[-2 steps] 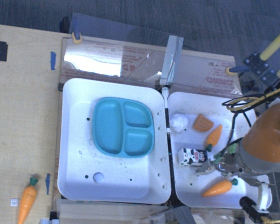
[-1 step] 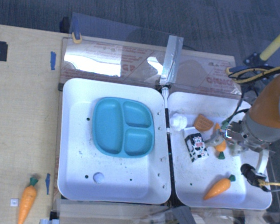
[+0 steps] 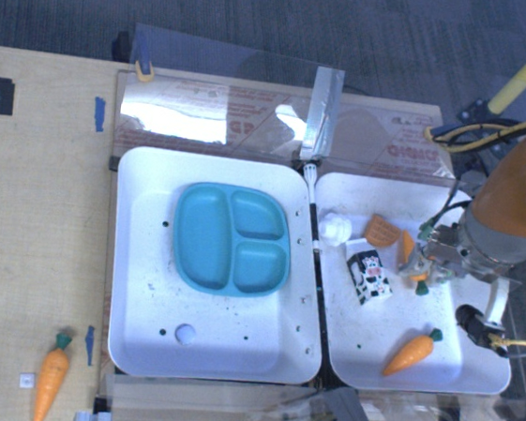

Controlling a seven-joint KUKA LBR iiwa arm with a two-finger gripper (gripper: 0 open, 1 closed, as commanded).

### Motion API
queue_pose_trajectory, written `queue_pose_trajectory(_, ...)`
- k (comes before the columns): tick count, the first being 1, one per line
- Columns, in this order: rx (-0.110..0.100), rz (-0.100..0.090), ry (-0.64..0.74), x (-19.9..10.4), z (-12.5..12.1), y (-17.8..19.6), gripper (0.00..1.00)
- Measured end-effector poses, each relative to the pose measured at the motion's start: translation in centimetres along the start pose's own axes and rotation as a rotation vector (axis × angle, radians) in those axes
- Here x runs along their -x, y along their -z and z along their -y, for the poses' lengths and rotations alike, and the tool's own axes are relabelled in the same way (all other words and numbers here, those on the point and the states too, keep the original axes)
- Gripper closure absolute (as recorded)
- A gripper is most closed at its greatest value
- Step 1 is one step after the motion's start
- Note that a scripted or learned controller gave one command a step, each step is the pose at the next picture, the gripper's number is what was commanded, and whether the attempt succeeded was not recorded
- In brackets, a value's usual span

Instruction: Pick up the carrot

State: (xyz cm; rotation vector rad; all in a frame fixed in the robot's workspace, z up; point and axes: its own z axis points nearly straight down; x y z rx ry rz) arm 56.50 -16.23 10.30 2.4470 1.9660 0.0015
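Observation:
An orange carrot (image 3: 409, 355) with a green top lies at a slant in the right bin (image 3: 481, 371), near its front edge. My gripper (image 3: 424, 263) hangs over the right side of that bin, well behind the carrot and apart from it. Small orange bits show right beside the gripper. A second carrot (image 3: 52, 376) lies on the bench outside the bins, at the front left.
In the right bin also lie a black-and-white patterned item (image 3: 369, 275), an orange chunk (image 3: 382, 231) and a small white piece (image 3: 336, 228). A blue divided plate (image 3: 233, 239) sits in the left bin (image 3: 134, 266). Cables run along the right side.

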Motion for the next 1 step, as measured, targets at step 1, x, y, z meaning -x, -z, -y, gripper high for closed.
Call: queue_pose_trajectory(1,0.006,-0.006,0.017,-10.68,-1.75,8.70,1.00)
